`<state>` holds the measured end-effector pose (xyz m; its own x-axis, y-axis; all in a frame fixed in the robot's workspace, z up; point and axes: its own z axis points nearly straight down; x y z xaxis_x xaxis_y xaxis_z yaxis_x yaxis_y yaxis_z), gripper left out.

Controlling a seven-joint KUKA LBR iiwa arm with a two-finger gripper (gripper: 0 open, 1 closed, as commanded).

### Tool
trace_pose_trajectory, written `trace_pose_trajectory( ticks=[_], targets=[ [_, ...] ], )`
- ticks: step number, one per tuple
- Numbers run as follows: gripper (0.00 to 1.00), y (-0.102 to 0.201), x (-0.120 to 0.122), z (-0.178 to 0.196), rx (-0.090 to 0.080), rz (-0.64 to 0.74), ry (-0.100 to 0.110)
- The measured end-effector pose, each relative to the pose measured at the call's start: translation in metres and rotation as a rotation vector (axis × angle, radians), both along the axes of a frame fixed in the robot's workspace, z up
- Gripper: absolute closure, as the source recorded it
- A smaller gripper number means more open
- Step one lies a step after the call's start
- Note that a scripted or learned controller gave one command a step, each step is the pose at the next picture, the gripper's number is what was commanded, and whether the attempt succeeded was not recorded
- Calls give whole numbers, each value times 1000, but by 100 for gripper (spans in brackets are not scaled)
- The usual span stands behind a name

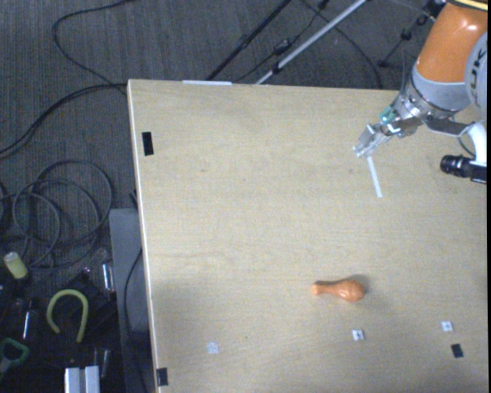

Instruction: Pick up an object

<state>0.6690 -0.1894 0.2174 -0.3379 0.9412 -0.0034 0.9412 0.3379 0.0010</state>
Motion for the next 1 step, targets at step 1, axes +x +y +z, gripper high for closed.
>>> trace_pose_trajectory(
  ticks=[1],
  targets=[
    [100, 39, -29, -21, 2, -25, 4]
  ],
)
